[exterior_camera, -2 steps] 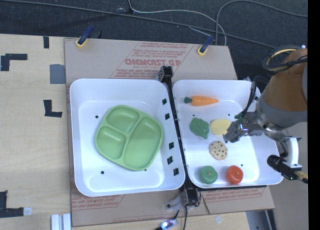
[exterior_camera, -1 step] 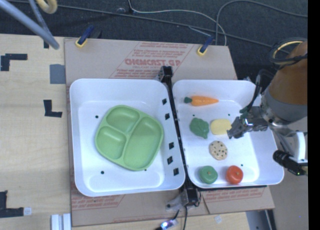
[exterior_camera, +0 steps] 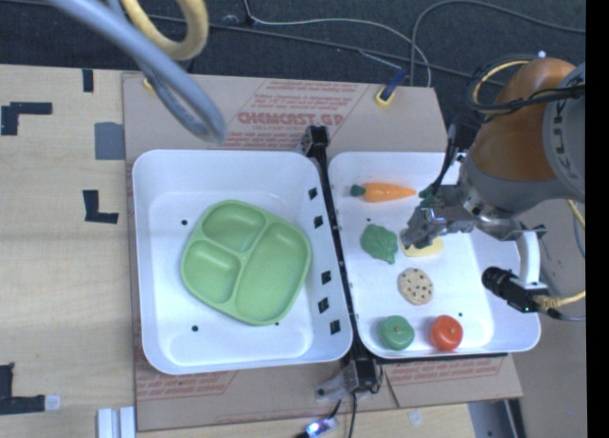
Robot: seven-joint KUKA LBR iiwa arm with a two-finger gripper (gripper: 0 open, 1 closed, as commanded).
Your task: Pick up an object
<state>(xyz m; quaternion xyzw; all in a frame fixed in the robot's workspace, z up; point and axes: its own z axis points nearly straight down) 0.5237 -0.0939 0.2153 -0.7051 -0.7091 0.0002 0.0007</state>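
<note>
The right bin (exterior_camera: 495, 331) holds several toy foods: an orange carrot (exterior_camera: 384, 192) at the back, a green broccoli piece (exterior_camera: 380, 242), a cookie with dark chips (exterior_camera: 415, 286), a green apple (exterior_camera: 397, 332) and a red tomato (exterior_camera: 445, 332) at the front. A pale yellow piece (exterior_camera: 430, 248) lies partly hidden under the gripper. My gripper (exterior_camera: 420, 231) hangs low over that yellow piece, just right of the broccoli. The fingers are dark and seen from above.
The left bin (exterior_camera: 157, 265) carries a green divided plate (exterior_camera: 247, 261). A black divider (exterior_camera: 328, 236) runs between the bins. Cables and a grey hose (exterior_camera: 143, 36) lie beyond the bins. A black part of the arm (exterior_camera: 509, 288) hangs over the right bin's right side.
</note>
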